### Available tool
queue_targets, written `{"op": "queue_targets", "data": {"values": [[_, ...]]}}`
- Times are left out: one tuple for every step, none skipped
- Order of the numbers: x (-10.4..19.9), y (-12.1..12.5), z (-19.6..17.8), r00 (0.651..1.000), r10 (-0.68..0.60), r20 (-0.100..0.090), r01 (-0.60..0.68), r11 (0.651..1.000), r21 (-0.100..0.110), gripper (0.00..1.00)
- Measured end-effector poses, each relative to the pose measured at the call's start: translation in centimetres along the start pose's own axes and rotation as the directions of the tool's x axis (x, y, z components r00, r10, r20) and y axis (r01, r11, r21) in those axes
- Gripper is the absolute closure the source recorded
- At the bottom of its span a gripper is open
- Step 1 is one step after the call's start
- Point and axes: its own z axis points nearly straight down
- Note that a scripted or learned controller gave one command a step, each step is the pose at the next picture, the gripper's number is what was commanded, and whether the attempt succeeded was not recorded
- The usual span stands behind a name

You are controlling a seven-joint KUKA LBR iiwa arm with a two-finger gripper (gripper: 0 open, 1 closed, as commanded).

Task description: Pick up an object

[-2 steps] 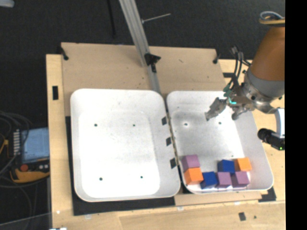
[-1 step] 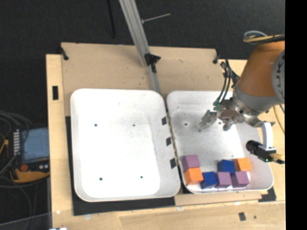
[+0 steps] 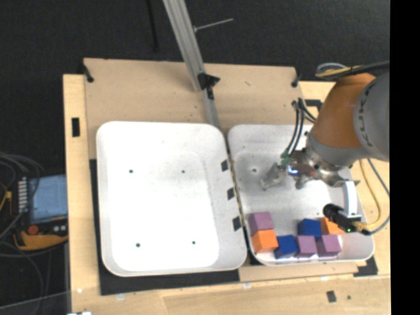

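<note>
Blocks crowd the near edge of the right bin [image 3: 244,143]: an orange block [image 3: 266,240] under a purple block [image 3: 261,222], blue blocks [image 3: 287,245], more purple ones [image 3: 307,245]. Another orange block [image 3: 332,226] is half hidden by black hardware. Above them the jaws [image 3: 283,176] hang apart, gripping nothing, over bare bin floor. No writing is legible. The left bin [image 3: 161,195] offers open room.
</note>
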Motion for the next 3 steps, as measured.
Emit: {"op": "queue_targets", "data": {"values": [[-0.2,0.1,4.6,1.0,0.0,0.002,0.0,1.0,-0.008,0.0],[-0.2,0.2,3.3,1.0,0.009,0.0,-0.009,1.0,-0.013,1.0],[-1.0,0.6,-3.0,1.0,0.005,0.001,-0.005,1.0,-0.013,1.0]]}}
